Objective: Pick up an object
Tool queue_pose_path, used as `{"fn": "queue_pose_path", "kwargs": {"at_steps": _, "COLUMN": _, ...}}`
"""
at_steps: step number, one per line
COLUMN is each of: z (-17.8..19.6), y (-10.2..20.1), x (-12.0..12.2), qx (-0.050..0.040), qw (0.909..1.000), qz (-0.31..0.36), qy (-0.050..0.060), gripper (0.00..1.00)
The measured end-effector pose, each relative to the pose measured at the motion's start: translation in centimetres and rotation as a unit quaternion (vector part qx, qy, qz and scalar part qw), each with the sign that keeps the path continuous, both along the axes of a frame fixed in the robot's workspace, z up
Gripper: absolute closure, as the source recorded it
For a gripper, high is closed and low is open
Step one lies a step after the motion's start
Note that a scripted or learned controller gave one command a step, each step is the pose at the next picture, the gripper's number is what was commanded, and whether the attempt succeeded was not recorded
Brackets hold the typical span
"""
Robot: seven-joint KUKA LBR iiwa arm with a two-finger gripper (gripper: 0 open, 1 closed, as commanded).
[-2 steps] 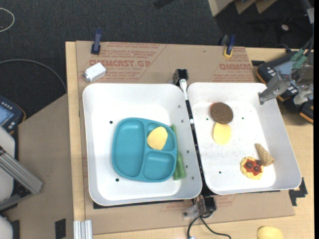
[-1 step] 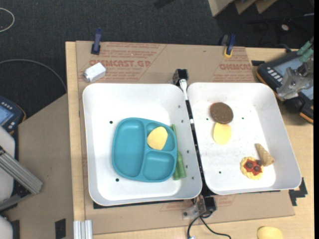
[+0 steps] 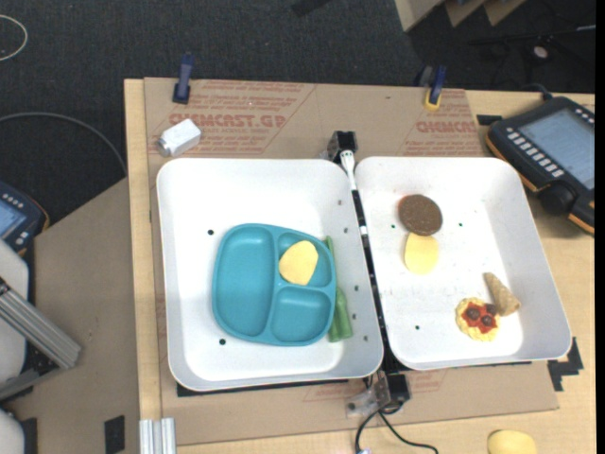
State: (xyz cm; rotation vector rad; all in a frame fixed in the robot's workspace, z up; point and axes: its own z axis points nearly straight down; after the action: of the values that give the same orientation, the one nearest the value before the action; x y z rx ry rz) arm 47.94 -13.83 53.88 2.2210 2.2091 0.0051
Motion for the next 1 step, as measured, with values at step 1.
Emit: {"fn": "queue_pose_path", "kwargs": {"at_steps": 1, "z": -5.67, "y": -5.38, "x": -0.03, "qx": 0.0020, "qw": 1.0000, "qz": 0.001, "qy": 0.006, "gripper": 1.00}}
